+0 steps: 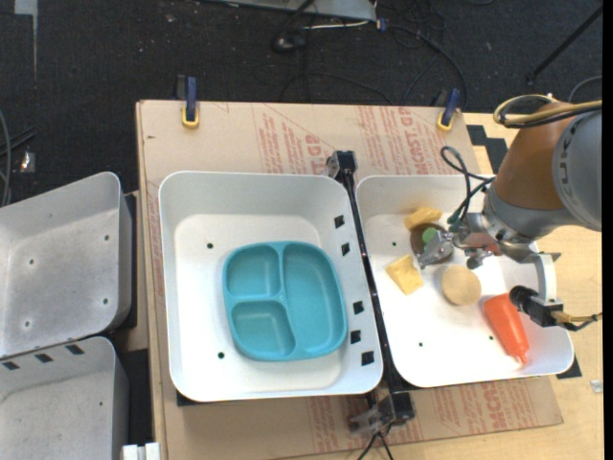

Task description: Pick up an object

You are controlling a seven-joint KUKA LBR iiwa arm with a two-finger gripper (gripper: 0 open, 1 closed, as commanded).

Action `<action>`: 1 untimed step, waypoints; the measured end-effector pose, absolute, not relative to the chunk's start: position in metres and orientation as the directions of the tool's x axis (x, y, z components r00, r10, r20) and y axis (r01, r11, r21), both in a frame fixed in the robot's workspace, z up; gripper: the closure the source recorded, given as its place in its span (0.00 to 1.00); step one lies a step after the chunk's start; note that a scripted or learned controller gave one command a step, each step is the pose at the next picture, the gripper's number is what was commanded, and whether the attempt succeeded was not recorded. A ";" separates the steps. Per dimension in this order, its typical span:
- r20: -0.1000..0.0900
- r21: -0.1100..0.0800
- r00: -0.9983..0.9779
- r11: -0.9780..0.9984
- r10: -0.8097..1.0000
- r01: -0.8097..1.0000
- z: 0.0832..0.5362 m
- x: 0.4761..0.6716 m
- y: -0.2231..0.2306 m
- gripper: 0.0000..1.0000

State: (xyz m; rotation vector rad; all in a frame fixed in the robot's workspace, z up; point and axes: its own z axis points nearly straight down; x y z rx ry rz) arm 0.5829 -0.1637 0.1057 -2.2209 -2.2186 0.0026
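Observation:
The right bin (450, 367) holds several small items: a yellow wedge (405, 275), a tan round ball (461, 287), an orange carrot-shaped piece (507, 327), and a yellow piece (422, 218) near the back. My gripper (436, 248) hangs low in this bin, just above the ball and right of the wedge, over a dark greenish object (427, 237). The fingers are small and cluttered, and nothing is plainly seen between them.
The left bin (192, 209) contains a teal divided tray (283, 300). A black divider (359, 257) runs between the bins. The arm's orange band (532, 156) rises at the right. White panels (57, 257) lie off the bench to the left.

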 end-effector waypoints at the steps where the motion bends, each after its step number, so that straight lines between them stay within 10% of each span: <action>1: 0.000 0.001 0.001 -0.001 1.000 1.000 0.119 0.584 -0.163 1.00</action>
